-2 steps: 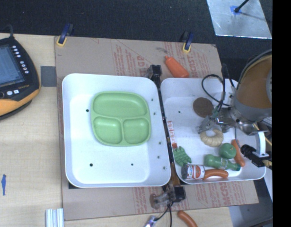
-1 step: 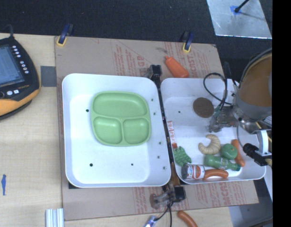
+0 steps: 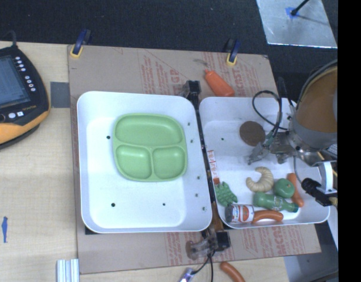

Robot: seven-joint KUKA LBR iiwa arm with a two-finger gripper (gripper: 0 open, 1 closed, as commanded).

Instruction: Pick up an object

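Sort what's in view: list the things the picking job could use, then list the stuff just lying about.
For the job:
gripper, low in the right bin
croissant
brown disc
green toy
can
sausage

Lying about:
green divided plate in the left bin
teach pendant
orange carrot outside the bins
cardboard sheet

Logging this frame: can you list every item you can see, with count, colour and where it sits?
Bins: 2, white, side by side on the bench.
Divided plate: 1, light green, left bin.
Round disc: 1, brown, right bin, upper part.
Croissant: 1, tan, right bin, centre.
Green toys: several, right bin, lower part.
Can: 1, red and white, right bin, front edge.
Sausage: 1, orange-red, beside the can.
Carrot: 1, orange, behind the right bin.
Pendant: 1, orange and grey, far left.
Gripper: 1, grey, over the right bin.
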